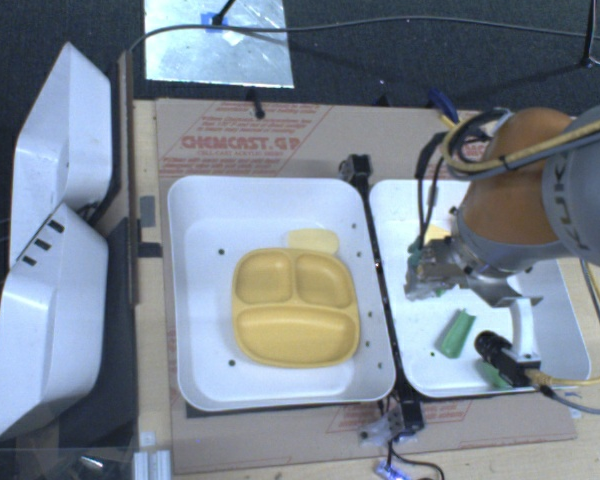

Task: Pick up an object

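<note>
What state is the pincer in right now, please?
Pincer: low over the right bin, near its left wall; open or shut cannot be told, and nothing is seen held.

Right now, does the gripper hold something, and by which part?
Cannot be told: the gripper hangs low in the right bin, beside the green block.

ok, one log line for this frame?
arm: over right white bin | pincer: low at the bin's left side | green oblong block: lying loose | yellow three-compartment plastic plate: left white bin
</note>
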Available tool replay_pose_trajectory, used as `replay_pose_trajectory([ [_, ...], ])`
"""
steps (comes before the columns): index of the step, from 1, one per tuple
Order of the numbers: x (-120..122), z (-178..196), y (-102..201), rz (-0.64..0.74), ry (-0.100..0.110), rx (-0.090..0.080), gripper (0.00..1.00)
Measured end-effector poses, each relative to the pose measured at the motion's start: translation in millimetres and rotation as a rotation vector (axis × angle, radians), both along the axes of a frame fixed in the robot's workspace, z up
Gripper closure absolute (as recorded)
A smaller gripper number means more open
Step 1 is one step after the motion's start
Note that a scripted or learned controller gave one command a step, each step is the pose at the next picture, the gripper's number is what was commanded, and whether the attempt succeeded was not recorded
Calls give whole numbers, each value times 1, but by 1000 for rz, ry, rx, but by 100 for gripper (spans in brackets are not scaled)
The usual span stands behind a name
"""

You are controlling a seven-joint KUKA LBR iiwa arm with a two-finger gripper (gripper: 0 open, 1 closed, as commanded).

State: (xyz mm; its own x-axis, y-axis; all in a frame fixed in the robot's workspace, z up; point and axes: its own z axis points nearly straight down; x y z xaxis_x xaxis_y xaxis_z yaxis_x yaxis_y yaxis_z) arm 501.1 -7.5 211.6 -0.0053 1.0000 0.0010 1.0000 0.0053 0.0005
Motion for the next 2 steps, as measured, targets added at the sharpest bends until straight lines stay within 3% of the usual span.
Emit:
replay_pose_trajectory([
  [2, 10, 22, 113, 0, -1, 0, 100],
])
